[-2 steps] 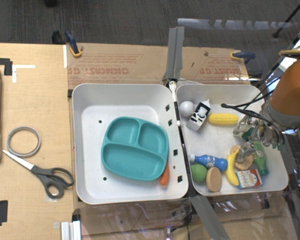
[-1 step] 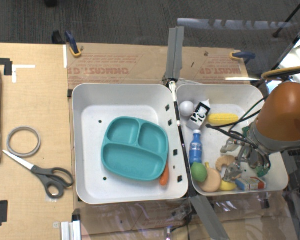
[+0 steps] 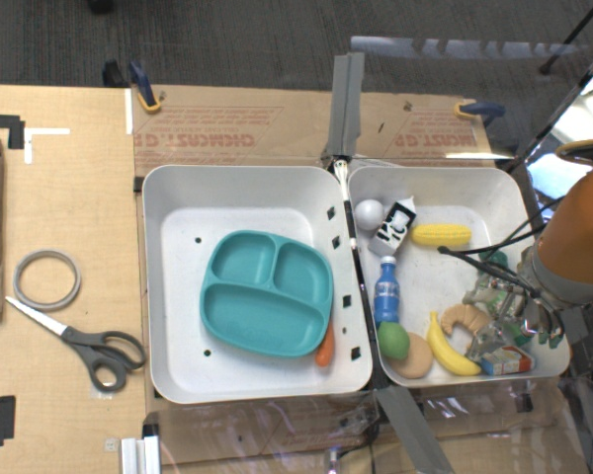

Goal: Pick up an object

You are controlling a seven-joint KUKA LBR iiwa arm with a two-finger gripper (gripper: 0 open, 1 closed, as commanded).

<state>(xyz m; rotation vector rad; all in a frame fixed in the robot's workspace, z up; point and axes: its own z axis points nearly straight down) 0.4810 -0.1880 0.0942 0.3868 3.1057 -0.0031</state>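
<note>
Here, from the overhead camera, we find the gripper point(image 3: 496, 316) low in the right bin point(image 3: 514, 188), tangled in wires, and we cannot tell how its jaws stand or whether anything sits between them. Just left of the jaws lie a banana point(image 3: 449, 350), a tan rounded piece point(image 3: 412, 360) and a green ball point(image 3: 393, 341), with a blue bottle point(image 3: 386, 292) further left and a corn cob point(image 3: 441, 234) up beyond them. Well left of the jaws, the left bin point(image 3: 168, 265) holds a teal divided plate point(image 3: 267, 293) with a carrot point(image 3: 324, 348) touching its lower right edge.
</note>
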